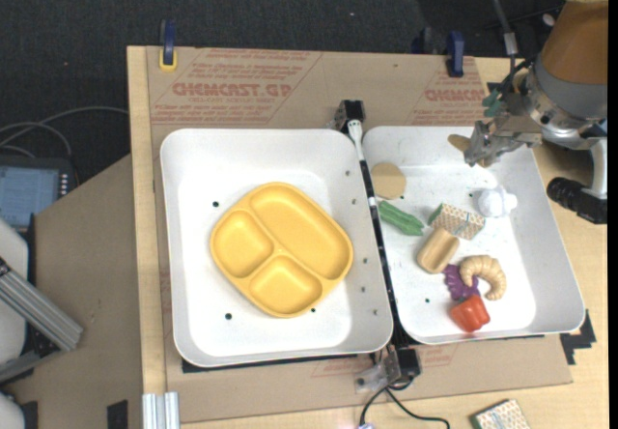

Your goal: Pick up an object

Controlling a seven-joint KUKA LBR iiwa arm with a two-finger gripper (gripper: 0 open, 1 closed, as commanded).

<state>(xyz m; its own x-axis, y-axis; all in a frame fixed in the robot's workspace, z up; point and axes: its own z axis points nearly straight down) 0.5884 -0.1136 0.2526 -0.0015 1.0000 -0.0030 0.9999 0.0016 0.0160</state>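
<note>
One yellow tray (pixel 280 248) in left bin (pixel 183 224), eight small items in right bin (pixel 541 263), pincer (pixel 480 153) state unclear

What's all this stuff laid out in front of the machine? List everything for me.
Left bin: one, white, bench left.
Divided plate: one, yellow, in left bin.
Right bin: one, white, bench right.
Round disc: one, tan, right bin's upper left.
Pea pod: one, green, right bin.
Bread roll: one, beige, right bin middle.
Croissant: one, brown, right bin.
Grapes: one bunch, purple, beside croissant.
Pepper: one, red, right bin's near edge.
End effector: one, grey, over right bin's far edge.
</note>
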